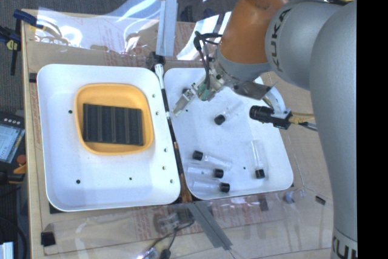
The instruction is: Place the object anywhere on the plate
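Vials (pixel 210 160) small, clear, faint against white bin (pixel 276 148)

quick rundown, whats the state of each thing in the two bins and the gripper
yellow plate: flat in the left bin, a dark ribbed insert in its middle, no vial on it
vial near the gripper: lying in the right bin, black cap
vial at the right side: lying down, cap toward the near rim
vials at the near edge: lying on their sides, close together
gripper: low over the right bin's far left part, nothing seen between its fingers
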You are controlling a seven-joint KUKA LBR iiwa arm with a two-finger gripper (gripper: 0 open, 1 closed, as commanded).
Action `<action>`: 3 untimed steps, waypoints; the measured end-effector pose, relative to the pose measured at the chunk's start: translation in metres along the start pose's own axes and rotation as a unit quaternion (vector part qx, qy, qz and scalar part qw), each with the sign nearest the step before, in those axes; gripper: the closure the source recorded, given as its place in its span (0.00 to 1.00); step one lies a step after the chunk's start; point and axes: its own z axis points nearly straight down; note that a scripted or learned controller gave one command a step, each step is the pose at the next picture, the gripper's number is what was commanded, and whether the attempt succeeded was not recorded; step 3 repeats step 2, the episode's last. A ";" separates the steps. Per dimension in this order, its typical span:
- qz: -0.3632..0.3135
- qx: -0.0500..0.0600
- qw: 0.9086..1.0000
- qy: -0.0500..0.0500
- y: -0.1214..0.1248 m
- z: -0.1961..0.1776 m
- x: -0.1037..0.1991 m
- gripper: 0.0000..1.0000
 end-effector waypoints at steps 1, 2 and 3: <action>0.000 0.000 1.000 0.000 0.000 0.000 0.000 0.00; -0.099 0.001 0.995 0.001 0.059 -0.034 0.069 0.00; -0.099 0.001 0.995 0.001 0.059 -0.034 0.069 0.00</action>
